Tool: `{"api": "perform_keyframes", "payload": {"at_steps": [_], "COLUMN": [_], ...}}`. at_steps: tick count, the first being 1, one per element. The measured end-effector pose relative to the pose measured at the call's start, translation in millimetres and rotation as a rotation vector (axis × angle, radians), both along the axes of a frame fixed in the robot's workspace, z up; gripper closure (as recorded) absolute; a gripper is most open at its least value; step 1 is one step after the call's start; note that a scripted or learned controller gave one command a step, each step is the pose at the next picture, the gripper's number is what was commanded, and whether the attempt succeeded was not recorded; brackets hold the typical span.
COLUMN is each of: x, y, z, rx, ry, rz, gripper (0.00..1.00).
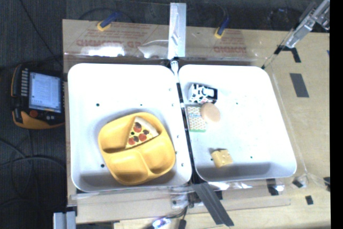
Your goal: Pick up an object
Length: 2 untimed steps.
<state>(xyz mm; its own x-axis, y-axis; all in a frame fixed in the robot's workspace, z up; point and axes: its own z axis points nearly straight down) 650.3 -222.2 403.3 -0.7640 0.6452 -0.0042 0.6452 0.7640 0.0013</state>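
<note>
The left bin holds a yellow divided plate with a toy pizza slice lying in its upper compartment. In the right bin, close to the left wall, sit a black-and-white patterned object, a tan egg-shaped object and a green-and-white checked packet; the egg touches the packet. A small tan block lies alone nearer the front wall.
A metal post stands behind the divider between the bins. A slanted metal rod sticks in at the top right. A handheld control pendant lies on the floor to the left of the bench.
</note>
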Motion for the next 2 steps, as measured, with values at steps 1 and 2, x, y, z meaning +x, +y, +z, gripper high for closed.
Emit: {"api": "perform_keyframes", "payload": {"at_steps": [1, 2], "x": [1, -4], "y": [1, 0], "z": [10, 32], "rx": [-0.003, -0.003], "ry": [-0.004, -0.002], "rz": [0.002, 0.863], "gripper": [1.00, 1.00]}}
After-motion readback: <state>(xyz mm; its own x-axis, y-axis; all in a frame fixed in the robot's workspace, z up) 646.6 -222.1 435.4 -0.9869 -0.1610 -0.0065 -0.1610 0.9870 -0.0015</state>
